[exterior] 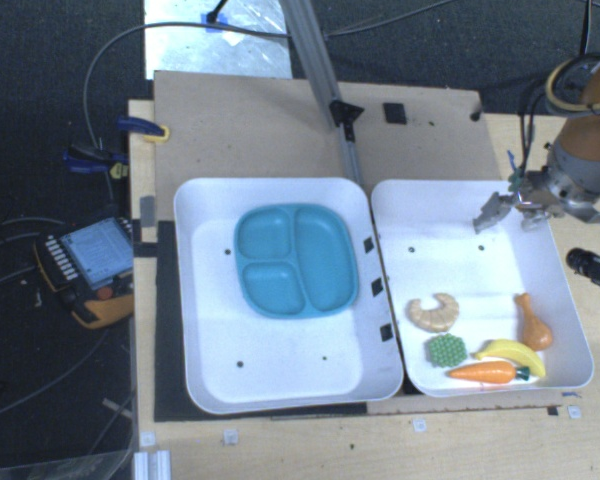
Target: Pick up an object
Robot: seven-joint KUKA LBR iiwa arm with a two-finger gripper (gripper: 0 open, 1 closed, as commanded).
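Note:
The right bin [450,208] holds several toy foods near its front. A tan croissant [434,313] lies there, with a green broccoli piece [445,349] just in front of it. An orange carrot [483,372] rests against a yellow banana [512,353], and a brown drumstick [532,323] lies by the right wall. My gripper [511,218] hangs over the bin's far right part, well behind the foods. It is open, with nothing between its fingers [486,218].
A blue divided plate [297,259] lies in the left bin [205,298]. A grey pole [315,48] slants down to the bins' far edge. Cables, clamps and a handheld device [90,268] sit left of the bench.

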